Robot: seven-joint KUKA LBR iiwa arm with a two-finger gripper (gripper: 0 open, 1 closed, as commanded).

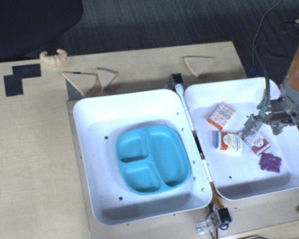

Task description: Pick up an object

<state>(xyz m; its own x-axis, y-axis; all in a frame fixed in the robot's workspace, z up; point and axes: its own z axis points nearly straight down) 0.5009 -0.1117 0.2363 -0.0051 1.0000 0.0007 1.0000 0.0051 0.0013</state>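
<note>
Objects for picking, camera view: four small items lie in the right bin (207, 135). Item one, a red-and-white patterned packet (220, 115), sits toward the bin's upper middle. Item two, a small carton with blue, yellow and red print (228, 142), lies below it, near the bin's centre. Item three, a white packet with a red mark (256, 142), lies just right of the carton. Item four, a purple bunch-shaped piece (270, 162), lies toward the bin's lower right.

Gripper (249, 126): reaches in from the right, above the carton and the white packet; whether the jaws are parted or closed cannot be told, and nothing is seen between them.

Left bin (92, 125): holds a blue divided tray (152, 157) with three compartments.

Tabletop (30, 178): light wood, carries both bins side by side.
</note>
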